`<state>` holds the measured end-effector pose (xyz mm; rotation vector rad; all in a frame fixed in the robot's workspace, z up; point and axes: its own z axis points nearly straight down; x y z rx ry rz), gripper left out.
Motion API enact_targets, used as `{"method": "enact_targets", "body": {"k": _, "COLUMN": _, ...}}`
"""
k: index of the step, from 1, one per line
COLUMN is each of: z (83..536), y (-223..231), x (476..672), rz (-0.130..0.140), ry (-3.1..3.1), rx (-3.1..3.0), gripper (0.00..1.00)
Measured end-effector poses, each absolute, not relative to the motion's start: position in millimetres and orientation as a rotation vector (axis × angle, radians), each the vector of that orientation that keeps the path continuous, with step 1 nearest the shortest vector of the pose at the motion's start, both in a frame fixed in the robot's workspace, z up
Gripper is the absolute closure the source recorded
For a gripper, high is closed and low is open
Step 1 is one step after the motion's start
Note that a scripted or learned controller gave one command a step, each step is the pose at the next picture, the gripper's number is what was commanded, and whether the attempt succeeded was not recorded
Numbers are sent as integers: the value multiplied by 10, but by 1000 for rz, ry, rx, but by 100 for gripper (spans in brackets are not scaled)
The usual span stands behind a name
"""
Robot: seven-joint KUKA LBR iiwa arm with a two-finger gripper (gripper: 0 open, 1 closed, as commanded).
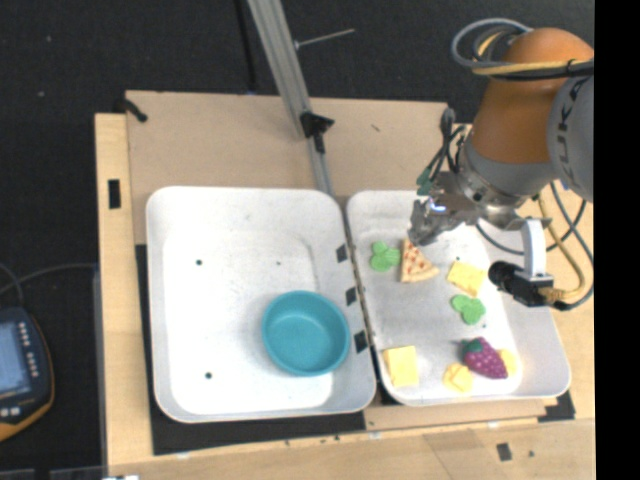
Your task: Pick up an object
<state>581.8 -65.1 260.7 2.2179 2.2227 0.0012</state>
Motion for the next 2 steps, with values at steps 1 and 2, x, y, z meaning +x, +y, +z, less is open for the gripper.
{"method": "enact_targets", "body": {"k": 1, "z": 2482, "y": -144, "x": 5741, "rz": 2, "ry": 2228, "rx": 2215, "gripper": 100}}
{"method": "enact_targets", "body": {"k": 2, "z": 2364, "y": 377, "x": 5598, "rz": 1, "ry": 2229, "rx": 2215, "gripper": 100}}
